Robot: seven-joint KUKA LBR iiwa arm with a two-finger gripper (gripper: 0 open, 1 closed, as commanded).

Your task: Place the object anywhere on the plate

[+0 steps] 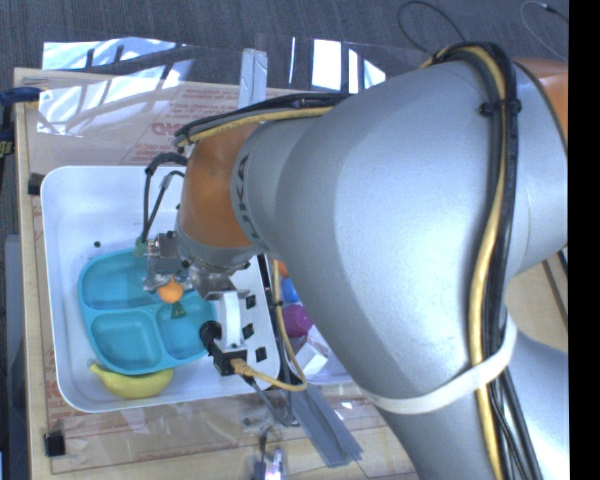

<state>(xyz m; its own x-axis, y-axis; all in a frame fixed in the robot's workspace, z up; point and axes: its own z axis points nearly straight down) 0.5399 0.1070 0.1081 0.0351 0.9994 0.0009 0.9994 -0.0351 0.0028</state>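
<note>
Currently, in the camera view, the orange object (169, 291) sits at the gripper (173, 280), above the blue plate (130, 338) in the left bin (65, 208). It looks small, light and rigid, probably smooth; hold it across its widest part. Whether the gripper grips it or merely touches it cannot be told. A banana (132, 381) lies at the plate's near edge.

right shallow white bin (315, 363): mostly hidden under bulky grey arm (410, 248) | purple object (298, 319) beside arm: partly covered, kind unclear | pincer (170, 286) over sectioned blue plastic plate (140, 313): fingers too small to judge | small orange object (169, 291) there: grip unclear
</note>
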